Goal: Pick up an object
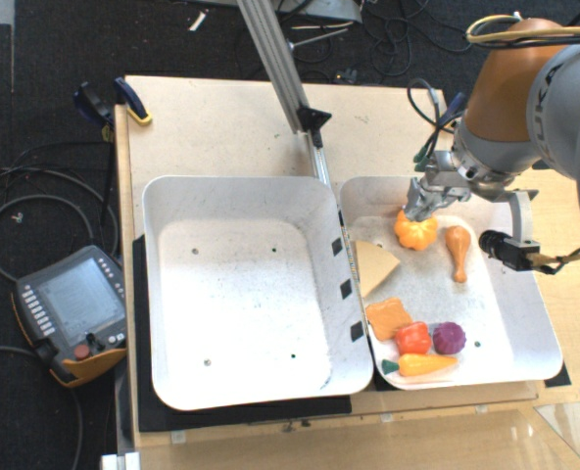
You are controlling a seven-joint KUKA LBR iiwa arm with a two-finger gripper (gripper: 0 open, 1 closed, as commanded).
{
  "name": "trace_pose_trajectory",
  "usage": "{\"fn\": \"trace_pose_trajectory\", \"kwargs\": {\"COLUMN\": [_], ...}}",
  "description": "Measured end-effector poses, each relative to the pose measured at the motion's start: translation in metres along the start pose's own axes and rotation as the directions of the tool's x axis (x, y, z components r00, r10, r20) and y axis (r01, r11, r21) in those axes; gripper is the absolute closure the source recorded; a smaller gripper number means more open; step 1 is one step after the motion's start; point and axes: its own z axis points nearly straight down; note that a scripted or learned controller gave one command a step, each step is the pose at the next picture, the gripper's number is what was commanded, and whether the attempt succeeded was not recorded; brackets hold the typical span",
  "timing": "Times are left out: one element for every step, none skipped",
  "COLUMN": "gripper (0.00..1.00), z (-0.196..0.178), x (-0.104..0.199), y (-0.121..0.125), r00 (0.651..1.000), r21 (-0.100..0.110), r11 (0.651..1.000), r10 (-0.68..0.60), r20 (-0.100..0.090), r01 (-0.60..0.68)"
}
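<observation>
Over the right bin (525,346), the gripper (422,207) touches the orange pumpkin (415,232) — finger spread unclear — no readable labels.

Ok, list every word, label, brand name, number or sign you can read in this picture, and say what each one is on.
No text can be read.
The teach pendant on the floor, left of the bench, has a screen and rows of buttons, but any writing is too small and blurred.
The black tabs where the two white bins meet show no legible marks.
The toy foods, the bins and the gripper carry no visible lettering.
</observation>
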Motion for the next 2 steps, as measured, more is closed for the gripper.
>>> {"fn": "trace_pose_trajectory", "kwargs": {"gripper": [1.00,1.00], "z": [-0.016,-0.009], "x": [0.045,0.096], "y": [-0.021,-0.046], "r00": [1.000,1.000], "r21": [0.006,0.009], "r11": [1.000,1.000], "r10": [-0.005,-0.005], "r20": [-0.003,-0.003], "r01": [0.005,0.005]}}
